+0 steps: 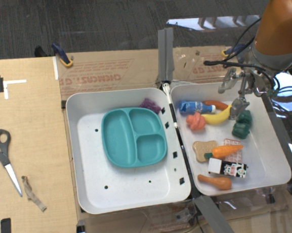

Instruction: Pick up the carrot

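Bins: the right-hand shallow white plastic bin held mixed toy food. The grey two-finger gripper hung near its far side, finger spacing indiscernible. The orange plastic carrot with a green top lay below the fingers, apart, presumably not yet approached.

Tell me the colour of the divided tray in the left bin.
Teal, a blue-green all over; the divided tray shows best in the camera view.
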`<control>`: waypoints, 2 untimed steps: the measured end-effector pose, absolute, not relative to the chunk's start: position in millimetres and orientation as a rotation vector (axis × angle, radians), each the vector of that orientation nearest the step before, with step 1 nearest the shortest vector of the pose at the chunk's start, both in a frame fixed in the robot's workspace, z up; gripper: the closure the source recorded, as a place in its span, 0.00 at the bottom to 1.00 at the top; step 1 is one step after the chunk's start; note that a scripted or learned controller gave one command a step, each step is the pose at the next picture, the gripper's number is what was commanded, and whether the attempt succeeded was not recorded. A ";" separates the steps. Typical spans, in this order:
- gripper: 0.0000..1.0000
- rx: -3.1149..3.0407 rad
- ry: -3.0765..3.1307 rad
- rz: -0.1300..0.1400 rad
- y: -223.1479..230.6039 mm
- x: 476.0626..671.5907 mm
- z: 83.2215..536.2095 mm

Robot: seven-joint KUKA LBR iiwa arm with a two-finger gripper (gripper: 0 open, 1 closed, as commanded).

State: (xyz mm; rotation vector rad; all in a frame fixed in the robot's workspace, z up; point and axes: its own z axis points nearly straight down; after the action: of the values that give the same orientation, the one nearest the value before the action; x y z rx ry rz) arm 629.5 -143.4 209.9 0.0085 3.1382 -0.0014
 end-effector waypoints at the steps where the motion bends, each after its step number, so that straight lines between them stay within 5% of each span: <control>1: 0.00 0.105 3.137 0.001 -138.9 649.7 114.7; 2: 0.00 0.191 3.128 -0.005 -183.0 556.0 97.5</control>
State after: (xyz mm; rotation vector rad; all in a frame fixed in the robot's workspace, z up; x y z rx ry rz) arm 556.0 -183.0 97.5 0.1908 3.1279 -0.0051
